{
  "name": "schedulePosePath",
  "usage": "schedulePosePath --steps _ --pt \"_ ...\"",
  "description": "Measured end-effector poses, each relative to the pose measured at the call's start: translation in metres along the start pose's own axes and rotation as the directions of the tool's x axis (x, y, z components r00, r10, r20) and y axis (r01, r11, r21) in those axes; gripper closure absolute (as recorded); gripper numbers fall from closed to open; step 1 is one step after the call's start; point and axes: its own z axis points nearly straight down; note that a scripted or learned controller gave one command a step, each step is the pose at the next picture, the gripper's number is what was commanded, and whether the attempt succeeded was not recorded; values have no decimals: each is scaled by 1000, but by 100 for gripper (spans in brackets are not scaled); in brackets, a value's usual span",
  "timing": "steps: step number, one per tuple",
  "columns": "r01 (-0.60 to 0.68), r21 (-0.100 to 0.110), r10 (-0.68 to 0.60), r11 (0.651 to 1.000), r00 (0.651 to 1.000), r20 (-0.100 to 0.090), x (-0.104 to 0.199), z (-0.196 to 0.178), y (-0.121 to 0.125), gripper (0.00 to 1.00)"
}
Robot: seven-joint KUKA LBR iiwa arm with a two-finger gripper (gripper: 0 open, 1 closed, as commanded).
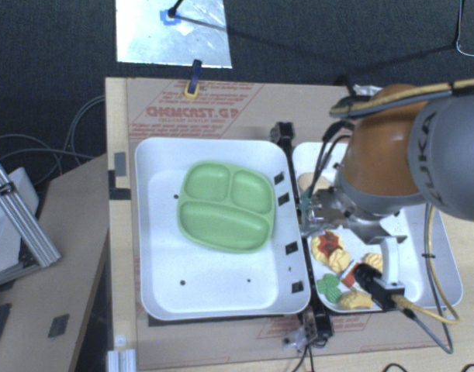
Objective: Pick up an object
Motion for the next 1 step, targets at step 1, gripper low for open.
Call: schedulePosePath --steps 1 --pt "2 -1 -2 1000 1000 0 1 -2 3 100"
